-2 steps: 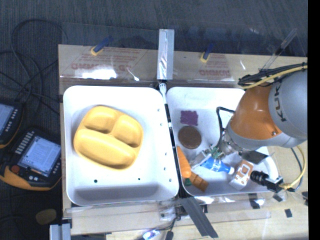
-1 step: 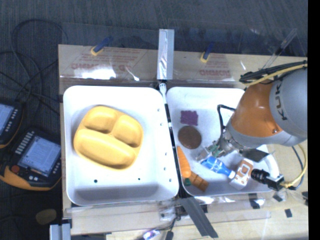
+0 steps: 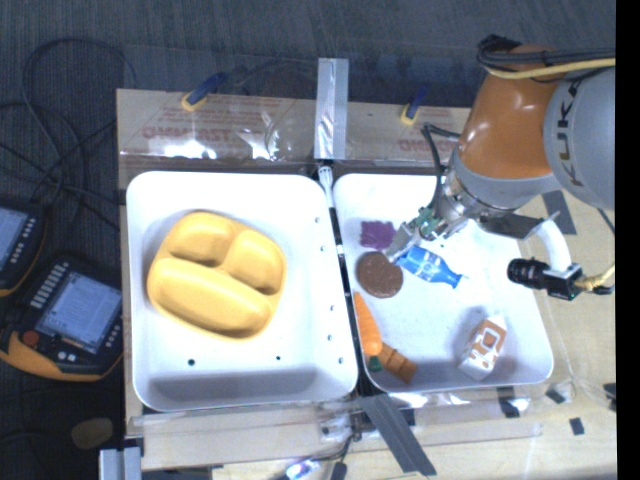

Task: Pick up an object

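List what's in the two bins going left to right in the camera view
Yellow bread-shaped toy → orange carrot → blue bottle under the gripper → small white carton. The purple block and brown disc overlap the carrot's span, so they are left out.

Left white bin (image 3: 140, 298): yellow bread-shaped lump (image 3: 215, 272). Right white bin (image 3: 535, 353): purple block (image 3: 376, 234), brown disc (image 3: 380, 275), blue-white bottle (image 3: 430, 266), orange carrot (image 3: 368, 330), white-orange carton (image 3: 484, 346). Arm (image 3: 540, 118): grey, orange band.

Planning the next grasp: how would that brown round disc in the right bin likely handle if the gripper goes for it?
The brown disc lies flat and low, so fingers may struggle to get under its edge. It looks rigid, probably not floppy. Pushed, it would likely slide into the carrot or blue bottle beside it.
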{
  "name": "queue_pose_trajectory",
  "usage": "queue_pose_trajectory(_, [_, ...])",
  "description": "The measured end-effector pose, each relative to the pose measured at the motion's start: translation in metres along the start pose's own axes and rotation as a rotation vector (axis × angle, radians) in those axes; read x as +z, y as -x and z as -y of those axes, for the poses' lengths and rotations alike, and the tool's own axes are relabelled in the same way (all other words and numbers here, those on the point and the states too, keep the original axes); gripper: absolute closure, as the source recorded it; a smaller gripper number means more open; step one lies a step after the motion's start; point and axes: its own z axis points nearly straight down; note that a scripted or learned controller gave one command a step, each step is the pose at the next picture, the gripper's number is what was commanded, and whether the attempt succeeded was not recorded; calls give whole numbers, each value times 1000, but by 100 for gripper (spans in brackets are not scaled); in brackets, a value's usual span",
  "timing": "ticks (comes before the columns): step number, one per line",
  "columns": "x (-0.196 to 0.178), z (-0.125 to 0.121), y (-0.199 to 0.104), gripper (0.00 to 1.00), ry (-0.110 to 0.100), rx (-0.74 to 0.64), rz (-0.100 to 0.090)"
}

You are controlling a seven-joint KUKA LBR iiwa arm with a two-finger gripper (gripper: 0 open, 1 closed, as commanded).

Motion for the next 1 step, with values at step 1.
queue_pose_trajectory(1, [-6, 2, 21, 100, -2, 220, 0])
